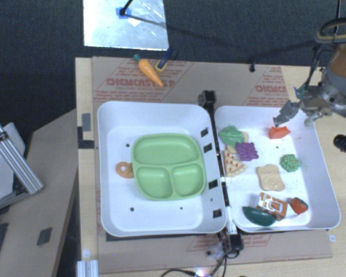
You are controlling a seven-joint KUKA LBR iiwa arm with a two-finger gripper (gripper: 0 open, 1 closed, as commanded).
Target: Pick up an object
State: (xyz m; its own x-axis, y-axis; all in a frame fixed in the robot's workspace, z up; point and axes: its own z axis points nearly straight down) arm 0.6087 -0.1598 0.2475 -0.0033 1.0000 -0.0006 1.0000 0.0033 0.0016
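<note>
Two white bins sat side by side on worktop [57, 154]. Tool [285, 115] hung over right bin [326, 172], just above red block [279, 133], nothing between fingers; opening width unclear. Placement suggested lining up for grasp. Left bin [112, 126] held green tray [166, 166].

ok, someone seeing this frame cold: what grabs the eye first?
Probably the green divided plate in the middle of the left bin, with a small pretzel at its left edge. Next, the clutter of toy food in the right bin, where the gripper hangs just above a red-orange piece near the far side. A toy carrot lies outside the bins, on the board behind them.
</note>
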